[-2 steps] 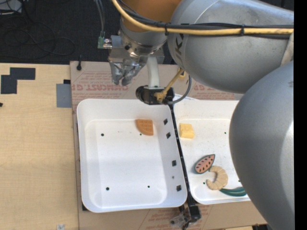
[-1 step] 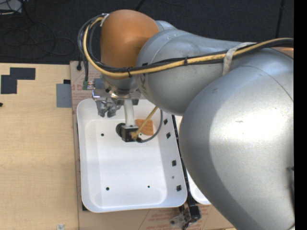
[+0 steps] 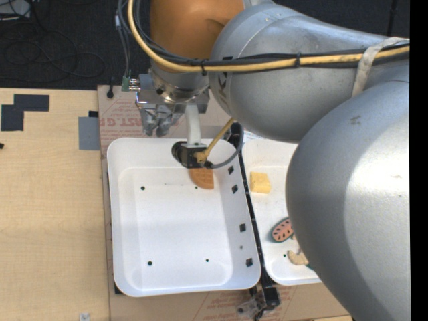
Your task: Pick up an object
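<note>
My gripper (image 3: 159, 122) hangs over the far rim of the left bin (image 3: 127, 246), near its back edge. An orange-brown wedge-shaped object (image 3: 202, 178) lies on the left bin's floor near the far right corner, to the right of the gripper and nearer the camera; its top is partly hidden by the robot's own parts. I see nothing held in the gripper. The right bin (image 3: 281, 276) holds a yellow block (image 3: 260, 182), a red speckled oval object (image 3: 282, 231) and a cream-coloured object (image 3: 297, 257), the last partly hidden by the arm.
The big grey arm covers most of the right bin and the upper right of the view. A divider wall with black fittings (image 3: 241, 206) runs between the bins. Wooden bench surface (image 3: 47, 206) lies to the left, with dark patches at its back.
</note>
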`<state>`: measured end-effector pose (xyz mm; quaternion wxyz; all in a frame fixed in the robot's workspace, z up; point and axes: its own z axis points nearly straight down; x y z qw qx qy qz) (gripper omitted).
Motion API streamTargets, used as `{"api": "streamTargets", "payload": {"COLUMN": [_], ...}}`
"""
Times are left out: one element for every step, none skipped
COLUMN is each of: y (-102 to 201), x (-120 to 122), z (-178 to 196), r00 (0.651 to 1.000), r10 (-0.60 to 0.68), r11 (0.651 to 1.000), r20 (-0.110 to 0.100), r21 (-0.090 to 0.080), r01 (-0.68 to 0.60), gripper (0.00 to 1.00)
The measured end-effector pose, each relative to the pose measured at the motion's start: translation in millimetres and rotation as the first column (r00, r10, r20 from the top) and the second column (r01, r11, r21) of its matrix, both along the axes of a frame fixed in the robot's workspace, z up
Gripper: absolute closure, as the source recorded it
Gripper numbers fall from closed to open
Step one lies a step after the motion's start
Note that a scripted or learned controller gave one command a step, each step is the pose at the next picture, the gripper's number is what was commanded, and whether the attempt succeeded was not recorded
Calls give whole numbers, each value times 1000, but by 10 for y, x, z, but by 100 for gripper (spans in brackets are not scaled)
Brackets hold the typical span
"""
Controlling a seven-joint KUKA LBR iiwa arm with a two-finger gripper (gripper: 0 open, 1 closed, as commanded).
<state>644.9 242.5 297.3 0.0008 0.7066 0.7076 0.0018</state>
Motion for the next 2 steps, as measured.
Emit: {"api": "streamTargets", "payload": {"y": [1,-3], "x": [-10,-10], "z": [-56,41], "r00": [1000,1000], "r10": [1,3], "r11": [1000,1000], "r20": [-7,-9], "r21": [-3,-4], "r01": [-1,-3], "gripper": [0,100]}}
